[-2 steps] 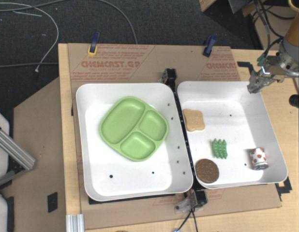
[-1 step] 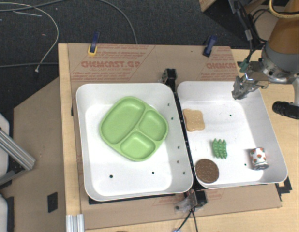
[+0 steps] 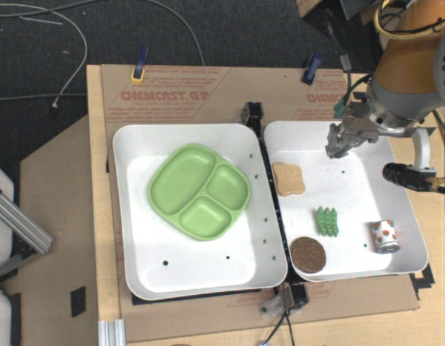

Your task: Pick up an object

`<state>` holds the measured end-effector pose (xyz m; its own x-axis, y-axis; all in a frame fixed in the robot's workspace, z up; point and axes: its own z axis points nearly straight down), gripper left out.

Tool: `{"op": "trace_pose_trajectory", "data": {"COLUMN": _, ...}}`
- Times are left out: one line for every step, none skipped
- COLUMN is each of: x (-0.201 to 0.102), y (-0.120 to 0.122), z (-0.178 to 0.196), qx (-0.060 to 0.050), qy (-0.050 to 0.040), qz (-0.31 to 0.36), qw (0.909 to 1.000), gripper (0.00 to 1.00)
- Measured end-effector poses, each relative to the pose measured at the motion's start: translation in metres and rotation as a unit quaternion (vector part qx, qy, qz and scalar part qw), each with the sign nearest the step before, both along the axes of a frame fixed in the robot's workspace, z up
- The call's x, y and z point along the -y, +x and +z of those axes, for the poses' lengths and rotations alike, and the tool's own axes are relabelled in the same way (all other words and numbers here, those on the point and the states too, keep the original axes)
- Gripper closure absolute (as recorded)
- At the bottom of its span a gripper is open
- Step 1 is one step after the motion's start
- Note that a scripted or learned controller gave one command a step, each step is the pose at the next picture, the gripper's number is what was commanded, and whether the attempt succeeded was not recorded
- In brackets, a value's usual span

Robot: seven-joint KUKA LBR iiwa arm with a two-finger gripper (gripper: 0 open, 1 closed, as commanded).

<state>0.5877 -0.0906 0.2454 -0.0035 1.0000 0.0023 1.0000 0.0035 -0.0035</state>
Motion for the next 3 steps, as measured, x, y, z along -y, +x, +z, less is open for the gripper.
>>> {"op": "trace_pose_trajectory", "data": {"x": -0.05, "y": -0.016, "z": -0.011, "qx": 0.0, "qy": 0.0004, "qz": 0.001, "qw": 1.0, "gripper": 1.0}}
{"op": "trace_pose_trajectory", "data": {"x": -0.097, "y": -0.024, "z": -0.021, "qx": 0.0, "qy": 0.0006, "qz": 0.001, "qw": 1.0, "gripper": 1.0}}
{"op": "trace_pose_trajectory", "data": {"x": -0.154, "y": -0.036, "z": -0.03, "qx": -0.001, "qy": 0.0004, "qz": 0.001, "qw": 1.0, "gripper": 1.0}}
